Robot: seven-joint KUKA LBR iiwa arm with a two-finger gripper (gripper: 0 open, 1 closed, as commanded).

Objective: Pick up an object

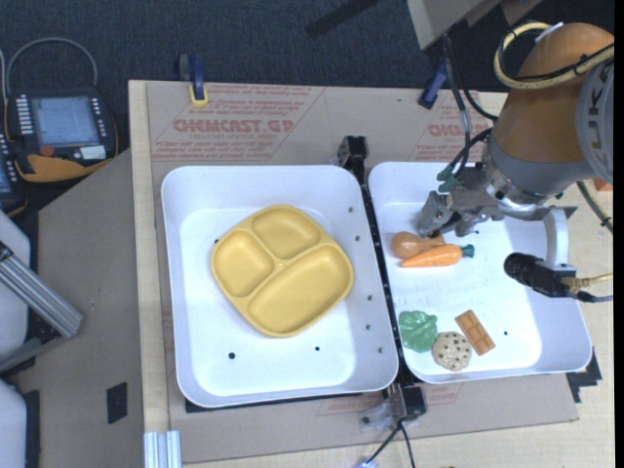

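Note:
My gripper [436, 224] hangs over the upper left part of the right bin [546, 354], its dark fingers pointing down just above a small tan egg-shaped piece [405, 244] and an orange toy carrot [432, 256]. The carrot lies flat below the fingers, with its green tip pointing right. Nothing shows between the fingers. Further down the same bin lie a green leafy toy [418, 329], a round cookie [451, 350] and a brown wafer [475, 331].
The left bin [195, 261] holds a yellow divided plate [282, 268]. A black divider rail [372, 252] separates the bins. A dark cylinder [534, 272] of the arm hangs over the right bin's right side. The grey and orange arm fills the upper right.

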